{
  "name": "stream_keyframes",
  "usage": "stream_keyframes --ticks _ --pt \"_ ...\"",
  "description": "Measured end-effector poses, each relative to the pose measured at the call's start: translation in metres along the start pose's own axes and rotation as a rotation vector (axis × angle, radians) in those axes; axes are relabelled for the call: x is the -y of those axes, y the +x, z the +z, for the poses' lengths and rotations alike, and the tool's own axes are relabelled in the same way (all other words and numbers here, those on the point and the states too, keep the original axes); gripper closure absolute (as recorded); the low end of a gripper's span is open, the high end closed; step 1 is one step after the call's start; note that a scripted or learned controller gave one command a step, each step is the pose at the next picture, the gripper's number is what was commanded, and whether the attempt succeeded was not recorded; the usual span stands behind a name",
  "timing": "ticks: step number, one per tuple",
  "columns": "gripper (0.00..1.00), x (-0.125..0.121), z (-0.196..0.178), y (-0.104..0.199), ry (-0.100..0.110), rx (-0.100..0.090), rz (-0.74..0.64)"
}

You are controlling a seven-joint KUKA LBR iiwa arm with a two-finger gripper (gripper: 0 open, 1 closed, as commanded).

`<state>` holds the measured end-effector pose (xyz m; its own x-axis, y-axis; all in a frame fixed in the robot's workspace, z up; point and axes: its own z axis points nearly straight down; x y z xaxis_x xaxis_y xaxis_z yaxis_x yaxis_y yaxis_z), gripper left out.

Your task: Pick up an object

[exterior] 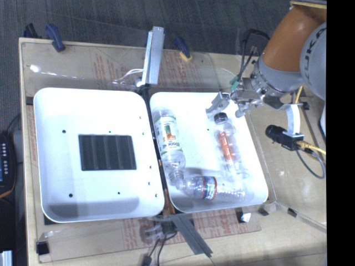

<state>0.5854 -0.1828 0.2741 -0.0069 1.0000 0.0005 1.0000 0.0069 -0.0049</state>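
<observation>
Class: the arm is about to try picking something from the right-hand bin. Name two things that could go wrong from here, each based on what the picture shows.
1. The three clear bottles look smooth and round; the orange-label bottle below the gripper may roll or slip.
2. The green-label bottle and the blue-label bottle lie against the bin wall, leaving little room beside them.

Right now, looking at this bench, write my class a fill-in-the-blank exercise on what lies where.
1. All the bottles lie in the ____ bin.
2. The number of bottles in that bin is ____.
3. The dark panel lies in the ____ bin.
4. The gripper hovers near the ____ of the orange-labelled bottle.

Missing words: right; three; left; cap
</observation>
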Motion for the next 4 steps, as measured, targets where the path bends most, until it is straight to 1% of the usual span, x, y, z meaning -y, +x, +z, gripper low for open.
stream_keyframes --ticks 1,2,3,4 --pt "0.0 -0.009 0.049 -0.027 0.0 -0.001 -0.126" --pt "0.0 -0.019 0.101 -0.026 -0.001 0.0 -0.175" --pt "0.0 -0.027 0.116 -0.025 -0.001 -0.001 -0.249" --pt "0.0 0.006 0.078 -0.026 -0.001 0.0 -0.209"
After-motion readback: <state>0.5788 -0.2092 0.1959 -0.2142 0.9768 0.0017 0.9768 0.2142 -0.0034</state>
